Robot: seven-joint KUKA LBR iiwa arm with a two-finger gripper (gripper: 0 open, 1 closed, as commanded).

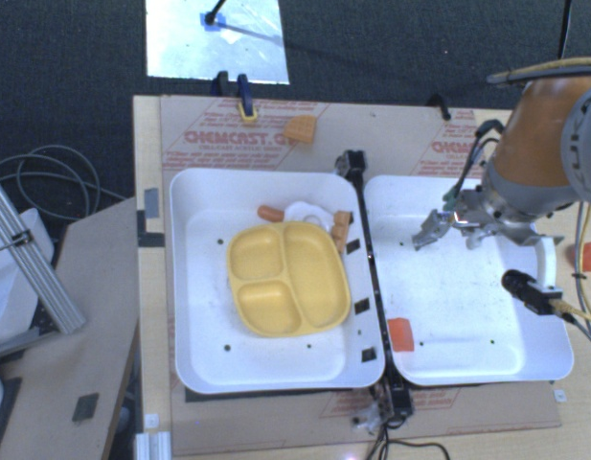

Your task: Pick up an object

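My gripper [449, 237] hangs over the upper middle of the right bin [487, 357], open, with nothing between its fingers [426, 235]. A small red-orange block [400, 333] lies at that bin's lower left corner, well below and left of the gripper. In the left bin [194, 257] a yellow divided plate [286, 278] lies flat. Above the plate are an orange sausage-shaped piece [270, 214], a white object [305, 215] and a small tan block [341, 228] next to the divider.
A tan block [300, 128] and a blue-and-yellow clamp [245, 98] sit on the board behind the bins. A black cable connector [528, 291] hangs over the right bin's right side. A red item [590, 255] lies at the far right edge.
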